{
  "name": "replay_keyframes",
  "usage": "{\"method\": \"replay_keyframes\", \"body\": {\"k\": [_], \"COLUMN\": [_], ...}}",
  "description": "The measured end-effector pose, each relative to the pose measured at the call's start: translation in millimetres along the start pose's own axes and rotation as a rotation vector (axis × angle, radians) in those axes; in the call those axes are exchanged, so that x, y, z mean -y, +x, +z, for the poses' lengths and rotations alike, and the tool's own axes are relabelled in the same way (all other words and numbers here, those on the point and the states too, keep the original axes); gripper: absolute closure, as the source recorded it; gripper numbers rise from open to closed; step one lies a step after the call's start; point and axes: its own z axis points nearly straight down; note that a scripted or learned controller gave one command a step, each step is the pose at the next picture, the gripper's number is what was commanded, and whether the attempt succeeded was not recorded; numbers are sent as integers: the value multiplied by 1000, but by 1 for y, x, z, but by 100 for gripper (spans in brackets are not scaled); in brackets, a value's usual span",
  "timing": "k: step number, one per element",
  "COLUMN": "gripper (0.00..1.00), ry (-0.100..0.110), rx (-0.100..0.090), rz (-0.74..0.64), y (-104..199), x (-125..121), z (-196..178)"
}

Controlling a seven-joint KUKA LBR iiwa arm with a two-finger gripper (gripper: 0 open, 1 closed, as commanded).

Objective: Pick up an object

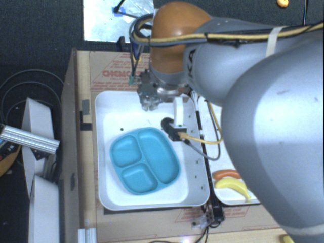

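Place: robotics lab
Signs: large grey industrial arm with an orange band (174,29), loose black cables (20,92), cardboard-lined counter (109,67), shallow white plastic bins (109,135)

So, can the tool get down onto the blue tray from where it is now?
Probably yes. The tool sits over the far end of the left bin, and the blue tray lies flat just nearer the camera with nothing on top of it. Its low, wide shape may be hard to grip.
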Motion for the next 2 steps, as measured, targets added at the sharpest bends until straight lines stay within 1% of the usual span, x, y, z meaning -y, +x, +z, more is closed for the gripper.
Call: {"method": "replay_keyframes", "body": {"k": [1, 2], "gripper": [100, 100], "ry": [10, 1], "rx": [3, 1], "rz": [2, 11], "y": [44, 30], "x": [65, 65], "z": [50, -6]}}
